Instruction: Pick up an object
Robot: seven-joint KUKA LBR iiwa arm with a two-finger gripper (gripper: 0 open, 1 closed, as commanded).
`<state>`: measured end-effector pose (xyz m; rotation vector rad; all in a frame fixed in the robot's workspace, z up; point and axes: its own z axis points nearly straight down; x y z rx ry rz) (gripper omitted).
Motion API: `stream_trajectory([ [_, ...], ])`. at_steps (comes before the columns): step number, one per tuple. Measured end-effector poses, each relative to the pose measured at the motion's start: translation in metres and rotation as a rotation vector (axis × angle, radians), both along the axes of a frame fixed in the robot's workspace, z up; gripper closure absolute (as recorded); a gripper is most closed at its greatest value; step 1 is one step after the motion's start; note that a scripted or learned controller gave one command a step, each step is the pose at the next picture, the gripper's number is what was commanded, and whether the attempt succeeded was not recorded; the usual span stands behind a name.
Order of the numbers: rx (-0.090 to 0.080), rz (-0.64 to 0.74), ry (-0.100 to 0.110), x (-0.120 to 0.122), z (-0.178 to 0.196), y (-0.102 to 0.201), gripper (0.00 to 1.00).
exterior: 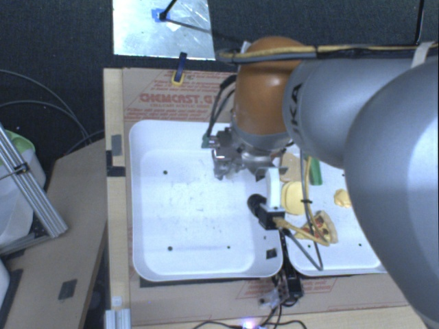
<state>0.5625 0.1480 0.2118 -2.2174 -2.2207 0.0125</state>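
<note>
Two white bins: left bin (185,204), right bin (343,252). Four objects are lying in the right bin, beside gripper (236,166); grip state unreadable.

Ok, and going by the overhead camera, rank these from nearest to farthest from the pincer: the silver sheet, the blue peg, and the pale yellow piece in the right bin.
From the pincer, over the left bin:
1. Pale yellow piece, to its right, in the right bin.
2. Blue peg, on the cardboard behind the bins.
3. Silver sheet, at the far back.
</note>
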Motion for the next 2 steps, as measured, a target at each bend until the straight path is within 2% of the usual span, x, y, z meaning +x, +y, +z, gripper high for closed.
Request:
stream_trajectory([
  [1,0.003,0.003,-0.005,0.032,-0.065,0.021,1.0],
  [2,0.01,0.009,-0.011,-0.08,0.053,0.054,1.0],
])
